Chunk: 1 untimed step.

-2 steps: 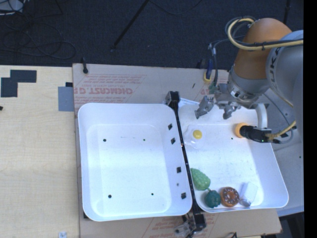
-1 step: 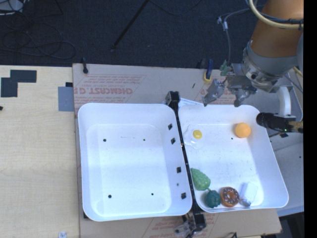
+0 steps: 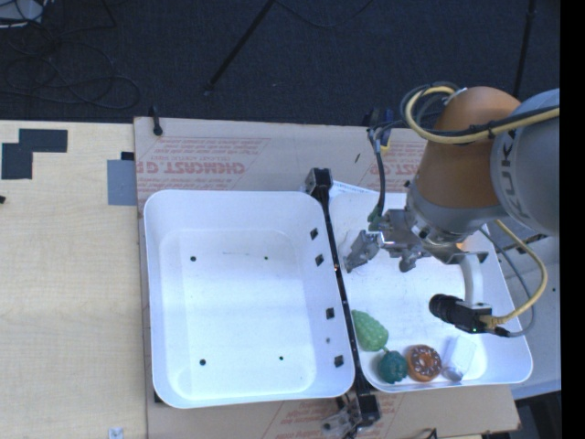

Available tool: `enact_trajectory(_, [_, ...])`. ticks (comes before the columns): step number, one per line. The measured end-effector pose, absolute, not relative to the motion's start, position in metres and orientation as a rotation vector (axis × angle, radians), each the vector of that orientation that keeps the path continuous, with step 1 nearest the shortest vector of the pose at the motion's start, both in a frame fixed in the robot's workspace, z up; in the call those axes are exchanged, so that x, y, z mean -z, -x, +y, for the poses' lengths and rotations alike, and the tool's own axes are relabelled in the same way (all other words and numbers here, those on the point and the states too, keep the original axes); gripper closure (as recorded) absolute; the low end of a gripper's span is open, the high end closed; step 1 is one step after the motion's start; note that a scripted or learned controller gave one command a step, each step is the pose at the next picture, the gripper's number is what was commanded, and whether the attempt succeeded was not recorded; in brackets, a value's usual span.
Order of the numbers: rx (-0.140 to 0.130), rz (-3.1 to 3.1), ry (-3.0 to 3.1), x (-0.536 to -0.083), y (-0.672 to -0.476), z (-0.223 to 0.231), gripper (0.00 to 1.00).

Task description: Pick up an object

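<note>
The gripper (image 3: 364, 248) hangs over the far left part of the right bin (image 3: 512, 369); whether it is apart or together cannot be told. Nearer, against the bin's near wall, lie a green object (image 3: 370, 329), a teal ball (image 3: 393, 366), a brown doughnut (image 3: 423, 362) and a pale piece (image 3: 457, 359). The left bin (image 3: 164, 245) sits alongside on the bench (image 3: 64, 291).

Bright even overhead light, slightly soft.

Both white bins (image 3: 164, 245) look like smooth, faintly glossy plastic. The tabletop (image 3: 64, 291) is pale matt wood grain, with printed brown cardboard (image 3: 238, 158) under the bins. The arm's orange band (image 3: 466, 154) shines like polished plastic; the green object (image 3: 370, 330) looks soft and matt.
</note>
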State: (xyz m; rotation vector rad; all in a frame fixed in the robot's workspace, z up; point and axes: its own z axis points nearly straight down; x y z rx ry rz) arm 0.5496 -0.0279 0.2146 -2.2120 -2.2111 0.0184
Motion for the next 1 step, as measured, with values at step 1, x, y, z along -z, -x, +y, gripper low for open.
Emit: enact_trajectory(1, [-0.007,-2.214,2.222,-0.2316,-0.5534,-0.0304,1.0])
